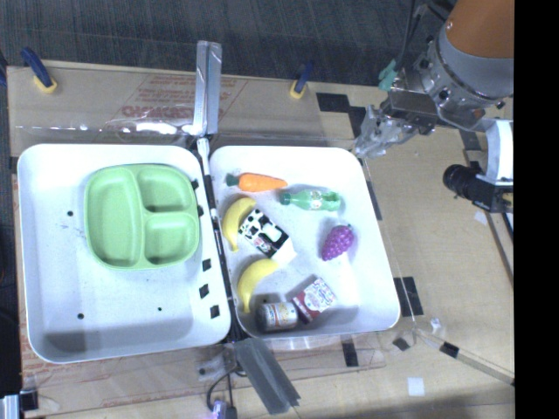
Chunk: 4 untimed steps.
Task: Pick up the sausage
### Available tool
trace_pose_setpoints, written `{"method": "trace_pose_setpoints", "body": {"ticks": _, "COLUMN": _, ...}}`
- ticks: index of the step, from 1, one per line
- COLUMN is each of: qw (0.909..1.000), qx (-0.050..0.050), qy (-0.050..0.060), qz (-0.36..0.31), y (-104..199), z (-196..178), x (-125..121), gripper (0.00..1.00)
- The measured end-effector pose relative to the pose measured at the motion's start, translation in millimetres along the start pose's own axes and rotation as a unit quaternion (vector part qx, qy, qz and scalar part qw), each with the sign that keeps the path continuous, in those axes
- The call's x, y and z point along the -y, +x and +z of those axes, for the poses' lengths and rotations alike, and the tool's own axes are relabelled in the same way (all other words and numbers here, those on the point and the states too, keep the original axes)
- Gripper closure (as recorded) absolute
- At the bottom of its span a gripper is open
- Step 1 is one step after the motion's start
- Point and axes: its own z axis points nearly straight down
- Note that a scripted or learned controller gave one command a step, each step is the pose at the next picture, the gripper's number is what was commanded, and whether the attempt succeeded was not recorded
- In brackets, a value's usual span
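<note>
One stubby sausage [279,314], probably light, stiff, slick; grab across its middle; can't tell the gripper's [374,138] state

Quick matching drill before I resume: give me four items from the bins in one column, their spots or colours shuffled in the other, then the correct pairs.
Things:
1. carrot
2. green tray
3. grapes
4. can

Descriptions:
A. purple, right side of the right bin
B. lies in the left bin
C. orange, near the right bin's far edge
D. on its side near the right bin's near edge

Pairs: 1-C, 2-B, 3-A, 4-D
</note>
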Motion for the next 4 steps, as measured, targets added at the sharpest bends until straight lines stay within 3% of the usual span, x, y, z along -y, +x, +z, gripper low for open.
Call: {"method": "trace_pose_setpoints", "body": {"ticks": 4, "qw": 1.0, "qx": 0.002, "qy": 0.002, "qz": -0.008, "y": 1, "z": -41, "x": -2, "gripper": 1.0}}
